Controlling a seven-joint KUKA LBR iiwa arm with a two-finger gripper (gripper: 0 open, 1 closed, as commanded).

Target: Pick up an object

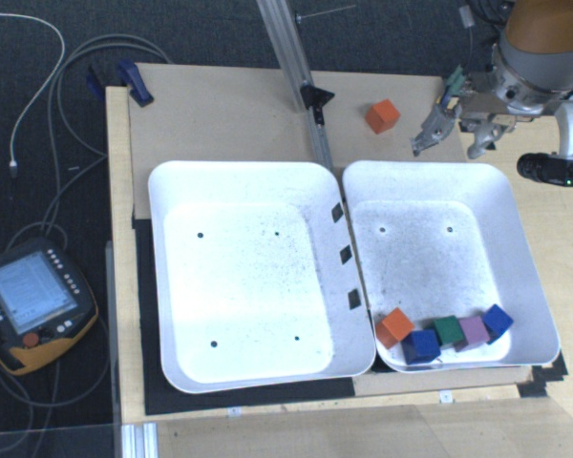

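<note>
My gripper (454, 145) hangs above the far rim of the right bin (516, 208), its two fingers spread open with nothing between them. Along the right bin's near wall lies a row of small blocks: an orange one (395, 326), a dark blue one (421, 345), a green one (448, 331), a purple one (473, 331) and a blue one (497, 321). Another orange block (383, 115) rests on the bench behind the bins, left of the gripper.
The left bin (172, 256) sits beside the right one. A slanted metal rail (285, 41) runs down to the gap between them. A blue clamp (134, 82) is at the bench's far left corner; a teach pendant (29, 303) lies off the bench.
</note>
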